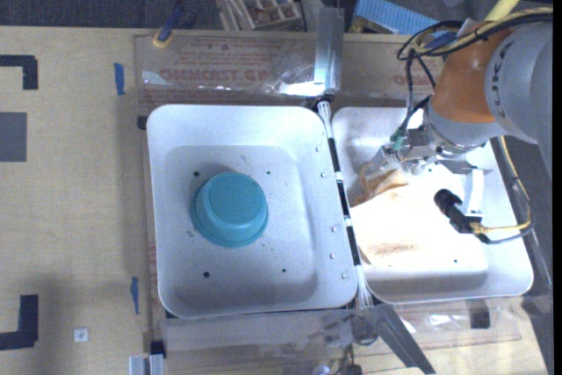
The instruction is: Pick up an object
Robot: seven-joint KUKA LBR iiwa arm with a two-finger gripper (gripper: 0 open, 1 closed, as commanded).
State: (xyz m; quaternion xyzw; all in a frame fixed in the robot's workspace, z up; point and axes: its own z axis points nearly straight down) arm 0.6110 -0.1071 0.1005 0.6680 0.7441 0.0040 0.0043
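Observation:
A round teal bowl (pixel 230 207) lies upside down in the middle of the left bin (pixel 176 136). In the right bin (pixel 439 277), a tan-brown object (pixel 379 183) lies near the left wall, its shape washed out by glare. My gripper (pixel 392 161) reaches down from the grey arm with the orange band (pixel 461 92) and hangs right over the upper edge of that tan object. Whether it touches the object is hidden by the glare and the wrist.
A black plug on a yellow cable (pixel 452 212) hangs from the arm over the right bin's middle. The ridge between the bins (pixel 341 189) runs just left of the gripper. Clear plastic sheeting (pixel 237 70) and boxes lie behind the bins.

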